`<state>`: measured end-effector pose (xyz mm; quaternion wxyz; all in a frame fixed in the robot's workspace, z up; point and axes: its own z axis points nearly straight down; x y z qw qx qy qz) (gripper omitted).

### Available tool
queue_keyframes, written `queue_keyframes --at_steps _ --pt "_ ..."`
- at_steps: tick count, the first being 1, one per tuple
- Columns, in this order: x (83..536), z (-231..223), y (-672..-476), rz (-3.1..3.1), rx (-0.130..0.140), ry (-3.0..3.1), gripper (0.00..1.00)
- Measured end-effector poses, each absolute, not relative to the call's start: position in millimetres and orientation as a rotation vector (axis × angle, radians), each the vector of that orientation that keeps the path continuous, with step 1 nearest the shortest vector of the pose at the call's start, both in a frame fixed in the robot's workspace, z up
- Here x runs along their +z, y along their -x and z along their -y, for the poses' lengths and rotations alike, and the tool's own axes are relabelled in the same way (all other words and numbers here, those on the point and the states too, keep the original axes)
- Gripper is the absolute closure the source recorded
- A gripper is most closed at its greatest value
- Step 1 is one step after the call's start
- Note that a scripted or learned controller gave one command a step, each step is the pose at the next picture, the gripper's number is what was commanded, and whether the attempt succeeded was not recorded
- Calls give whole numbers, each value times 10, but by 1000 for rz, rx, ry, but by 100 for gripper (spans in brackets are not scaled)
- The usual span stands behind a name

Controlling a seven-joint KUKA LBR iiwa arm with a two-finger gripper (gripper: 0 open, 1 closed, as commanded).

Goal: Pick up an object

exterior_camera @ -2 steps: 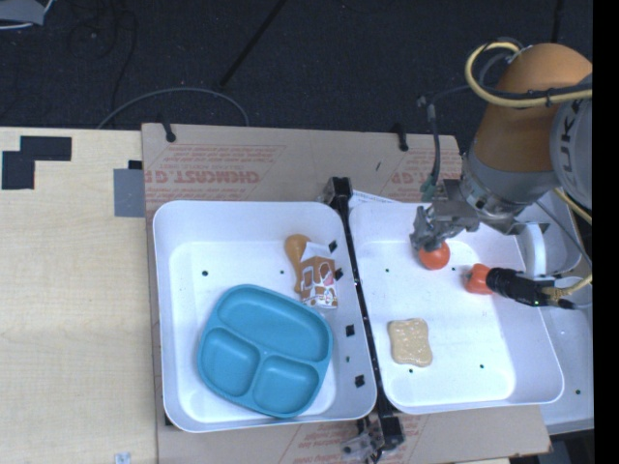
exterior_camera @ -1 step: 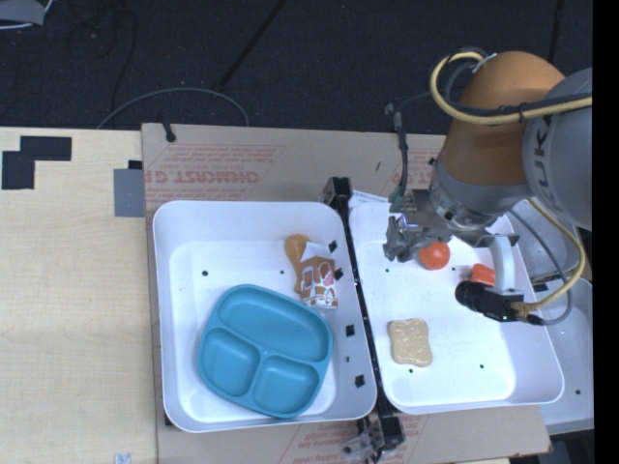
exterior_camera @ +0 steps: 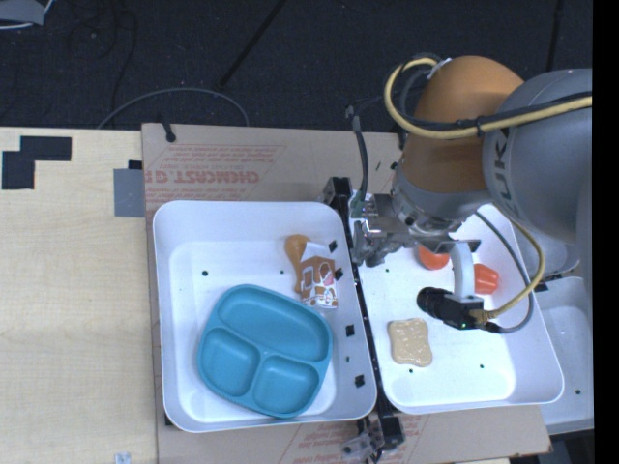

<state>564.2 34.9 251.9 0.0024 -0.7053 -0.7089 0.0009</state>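
The grey arm [exterior_camera: 503, 162] reaches in from the right and ends low over the rim where the two white bins meet, near their far end. Its jaws sit in a dark cluster of metal there, and I cannot tell whether they are apart or together; nothing can be seen between them. Just left of the jaws, in the left bin [exterior_camera: 179, 259], lies a small brown-and-white printed packet [exterior_camera: 318, 284], with a tan, pear-shaped piece [exterior_camera: 296, 248] touching its upper end. Further left of the jaws and toward the near end of that bin rests a blue plate [exterior_camera: 263, 351] with three compartments, flat on the bin floor and just beside the packet. Right of the jaws, in the right bin [exterior_camera: 527, 380], an orange object [exterior_camera: 432, 257] lies partly under the wrist, and a second orange piece [exterior_camera: 486, 279] lies a little further right, beside a white bar. A black unit [exterior_camera: 451, 308] with a yellow cable hangs from the arm over the bin floor. Near it, on the side toward the bin's near end, a tan slice of toy toast [exterior_camera: 410, 342] lies flat, well apart from the jaws. The bins stand on cardboard [exterior_camera: 242, 167] on the table [exterior_camera: 68, 307].
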Motion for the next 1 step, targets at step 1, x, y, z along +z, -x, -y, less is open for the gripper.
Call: queue_keyframes --at_steps 1 --pt "2523 -849 -5425 2223 5 2211 100"
